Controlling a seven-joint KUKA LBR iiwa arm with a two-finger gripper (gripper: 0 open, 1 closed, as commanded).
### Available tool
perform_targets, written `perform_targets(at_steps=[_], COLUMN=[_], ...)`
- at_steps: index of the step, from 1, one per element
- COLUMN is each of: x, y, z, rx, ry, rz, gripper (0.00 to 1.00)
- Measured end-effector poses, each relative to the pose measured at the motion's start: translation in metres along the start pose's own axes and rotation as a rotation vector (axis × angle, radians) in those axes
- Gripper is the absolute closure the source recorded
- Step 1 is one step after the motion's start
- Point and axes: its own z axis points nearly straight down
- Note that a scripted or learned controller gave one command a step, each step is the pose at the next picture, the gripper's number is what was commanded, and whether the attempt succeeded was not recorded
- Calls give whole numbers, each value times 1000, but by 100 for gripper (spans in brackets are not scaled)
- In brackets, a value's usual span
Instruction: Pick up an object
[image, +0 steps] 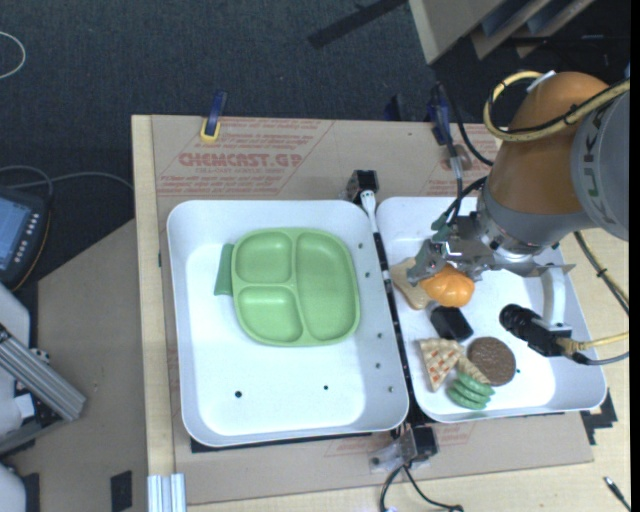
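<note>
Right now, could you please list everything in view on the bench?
left bin: one, white, left of view
right bin: one, white, right of view
divided plate: one, green, left bin
orange object: one, orange, right bin
tan piece: one, tan, beside the orange object
black block: one, black, right bin
pizza slice: one, tan, right bin
round cookie: one, brown, right bin
ridged piece: one, green, right bin
arm: one, grey and orange, from right
gripper: one, grey, above the orange object
</note>
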Motion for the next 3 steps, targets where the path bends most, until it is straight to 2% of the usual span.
perform_targets(at_steps=[1,2,3], x=[-7,-3,-2], y=[-12,-12,-14], z=[-6,-14,-5], rx=[0,-5,0], ry=[0,-1,-1], rz=[3,1,2], gripper=[100,100,100])
